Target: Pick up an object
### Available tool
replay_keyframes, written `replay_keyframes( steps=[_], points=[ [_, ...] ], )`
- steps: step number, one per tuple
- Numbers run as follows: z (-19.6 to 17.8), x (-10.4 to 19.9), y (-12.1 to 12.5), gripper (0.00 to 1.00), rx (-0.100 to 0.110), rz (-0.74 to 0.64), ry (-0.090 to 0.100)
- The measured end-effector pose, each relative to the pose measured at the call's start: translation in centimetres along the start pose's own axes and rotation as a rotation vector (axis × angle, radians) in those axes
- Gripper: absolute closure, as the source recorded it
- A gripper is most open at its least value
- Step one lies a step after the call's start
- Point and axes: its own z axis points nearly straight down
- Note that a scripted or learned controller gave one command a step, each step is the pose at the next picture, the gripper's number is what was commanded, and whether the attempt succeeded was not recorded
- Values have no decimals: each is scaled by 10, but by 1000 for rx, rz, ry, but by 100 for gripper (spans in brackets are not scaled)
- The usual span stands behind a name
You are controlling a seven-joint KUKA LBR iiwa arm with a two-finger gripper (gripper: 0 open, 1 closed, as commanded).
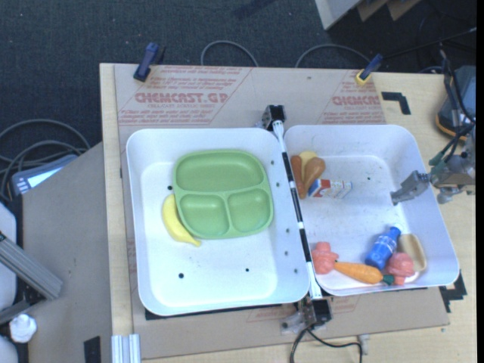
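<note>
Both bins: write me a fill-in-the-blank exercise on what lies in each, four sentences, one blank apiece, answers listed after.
1. The green divided plate lies in the ___ bin of the view.
2. The yellow banana touches the plate's ___ edge.
3. The orange carrot lies in the right bin, just below the ___ bottle.
4. The gripper hangs over the right bin's ___ side.

Missing words: left; left; blue; right
</note>
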Motion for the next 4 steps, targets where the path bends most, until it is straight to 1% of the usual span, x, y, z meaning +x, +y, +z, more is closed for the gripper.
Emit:
replay_keyframes(
  steps=[1, 2, 3, 4],
  points=[
    [92, -29, 29, 0, 1, 1, 1],
    [161, -19, -5, 0, 1, 1, 1],
    [151, -19, -4, 100, -2, 2, 0],
    [55, 43, 8, 100, -1, -2, 0]
  ],
)
